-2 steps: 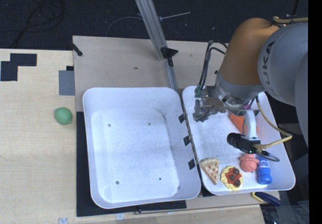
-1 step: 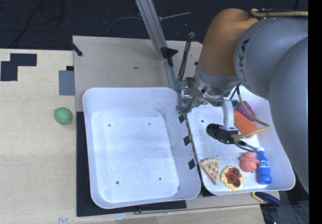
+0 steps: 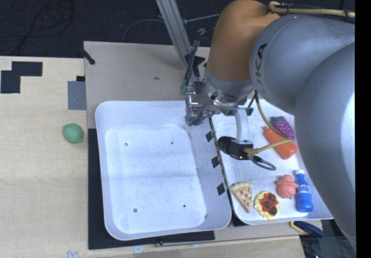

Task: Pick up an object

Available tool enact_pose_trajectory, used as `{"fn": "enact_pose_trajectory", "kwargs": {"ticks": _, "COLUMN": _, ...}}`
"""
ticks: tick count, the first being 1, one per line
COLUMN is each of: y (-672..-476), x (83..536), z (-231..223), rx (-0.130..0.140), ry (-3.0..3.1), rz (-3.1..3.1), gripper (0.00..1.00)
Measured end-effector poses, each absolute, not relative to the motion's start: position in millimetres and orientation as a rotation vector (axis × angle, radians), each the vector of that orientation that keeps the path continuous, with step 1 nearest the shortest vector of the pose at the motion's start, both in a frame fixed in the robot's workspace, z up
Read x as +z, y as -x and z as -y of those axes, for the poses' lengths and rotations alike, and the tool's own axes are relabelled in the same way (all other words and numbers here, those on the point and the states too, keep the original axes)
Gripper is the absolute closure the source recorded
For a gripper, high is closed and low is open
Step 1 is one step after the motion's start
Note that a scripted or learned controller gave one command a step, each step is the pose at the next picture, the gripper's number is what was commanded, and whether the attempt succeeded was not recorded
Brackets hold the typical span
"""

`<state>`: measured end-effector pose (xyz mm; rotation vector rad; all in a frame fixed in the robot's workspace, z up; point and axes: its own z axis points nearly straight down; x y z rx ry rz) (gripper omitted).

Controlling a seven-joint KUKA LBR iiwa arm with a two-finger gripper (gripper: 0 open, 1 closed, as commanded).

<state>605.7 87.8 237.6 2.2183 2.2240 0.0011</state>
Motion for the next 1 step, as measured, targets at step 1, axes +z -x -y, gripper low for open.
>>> {"fn": "enact_pose_trajectory", "kwargs": {"ticks": 1, "y": -605.4, "x": 236.9, "z": -87.0, "rx": -0.001, "ry": -2.22, "rz": -2.224, "gripper": 0.0}}
